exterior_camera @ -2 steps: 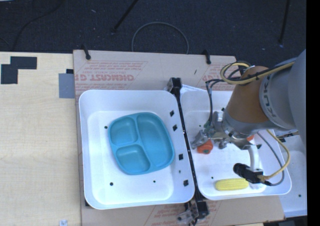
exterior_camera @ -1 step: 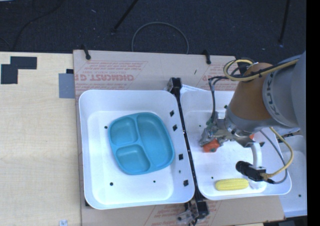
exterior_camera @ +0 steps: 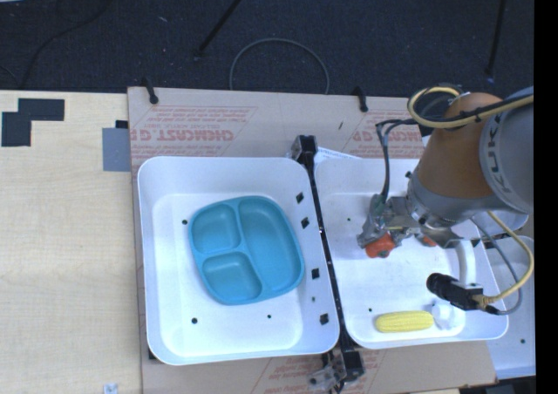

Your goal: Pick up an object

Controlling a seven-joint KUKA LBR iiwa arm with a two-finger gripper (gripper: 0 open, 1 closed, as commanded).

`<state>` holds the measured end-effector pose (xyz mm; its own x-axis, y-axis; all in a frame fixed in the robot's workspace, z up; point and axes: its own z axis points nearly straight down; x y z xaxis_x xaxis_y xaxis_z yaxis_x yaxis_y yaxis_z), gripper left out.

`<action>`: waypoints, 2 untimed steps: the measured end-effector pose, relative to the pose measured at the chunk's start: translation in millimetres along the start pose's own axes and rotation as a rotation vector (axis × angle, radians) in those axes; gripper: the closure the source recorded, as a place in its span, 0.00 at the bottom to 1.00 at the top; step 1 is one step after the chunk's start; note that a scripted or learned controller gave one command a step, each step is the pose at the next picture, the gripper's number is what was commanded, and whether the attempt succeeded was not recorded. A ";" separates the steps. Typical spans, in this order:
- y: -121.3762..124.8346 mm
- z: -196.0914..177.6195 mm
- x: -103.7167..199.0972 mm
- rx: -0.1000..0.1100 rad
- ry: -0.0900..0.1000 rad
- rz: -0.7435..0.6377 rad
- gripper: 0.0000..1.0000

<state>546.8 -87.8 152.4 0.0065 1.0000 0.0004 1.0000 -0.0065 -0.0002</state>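
A blue three-compartment plastic plate [exterior_camera: 246,248] lies in the left shallow white bin [exterior_camera: 166,187]. In the right shallow white bin [exterior_camera: 349,318], a yellow corn cob [exterior_camera: 404,322] lies near its front edge, and a small orange object [exterior_camera: 380,247] sits farther back, left of centre.

One fixed camera looks down at a slant on both white bins [exterior_camera: 157,209], arm [exterior_camera: 471,157] entering from its right

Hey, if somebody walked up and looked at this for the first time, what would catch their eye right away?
Probably the bright blue divided plate, lying alone in the left bin. Next, the grey and orange arm reaching in from the right, its gripper low over the right bin right at a small orange object. Last, the yellow corn cob lying near that bin's front edge.
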 end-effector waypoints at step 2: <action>3.3 -113.8 3.0 -0.003 -0.001 -0.007 1.00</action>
<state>550.2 -84.9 266.2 -0.0003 1.0000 -0.0004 1.0000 0.0003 0.0030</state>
